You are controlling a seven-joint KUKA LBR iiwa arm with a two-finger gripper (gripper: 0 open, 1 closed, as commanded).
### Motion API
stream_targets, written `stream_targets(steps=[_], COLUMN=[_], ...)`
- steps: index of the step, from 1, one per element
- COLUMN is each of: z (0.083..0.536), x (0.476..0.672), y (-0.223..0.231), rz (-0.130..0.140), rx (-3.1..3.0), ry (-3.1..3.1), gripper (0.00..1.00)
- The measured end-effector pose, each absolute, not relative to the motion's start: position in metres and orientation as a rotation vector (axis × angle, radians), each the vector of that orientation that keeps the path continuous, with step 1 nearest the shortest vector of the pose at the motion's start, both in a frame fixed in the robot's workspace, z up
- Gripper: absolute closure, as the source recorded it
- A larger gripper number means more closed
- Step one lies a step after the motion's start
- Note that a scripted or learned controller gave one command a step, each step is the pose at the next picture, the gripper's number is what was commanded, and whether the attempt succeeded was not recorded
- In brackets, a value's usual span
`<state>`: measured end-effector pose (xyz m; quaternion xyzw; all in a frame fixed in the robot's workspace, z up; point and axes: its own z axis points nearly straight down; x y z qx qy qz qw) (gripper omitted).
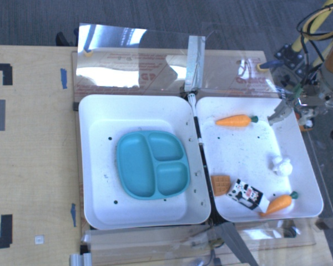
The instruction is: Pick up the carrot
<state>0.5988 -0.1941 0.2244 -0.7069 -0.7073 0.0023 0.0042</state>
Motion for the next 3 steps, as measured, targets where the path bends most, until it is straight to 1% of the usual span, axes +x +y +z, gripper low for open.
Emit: stream_targets(steps=[1, 2, 3], z=[0.168, 0.099, 0.1], x=[0.653, 0.665, 0.661], y=[-0.135, -0.148, -0.148], rz=[0.007, -0.004, 0.013], rx=[-2.136, -2.055, -2.045], ry=[-2.291, -2.383, -2.374], gripper=[0.0, 0.0, 1.0])
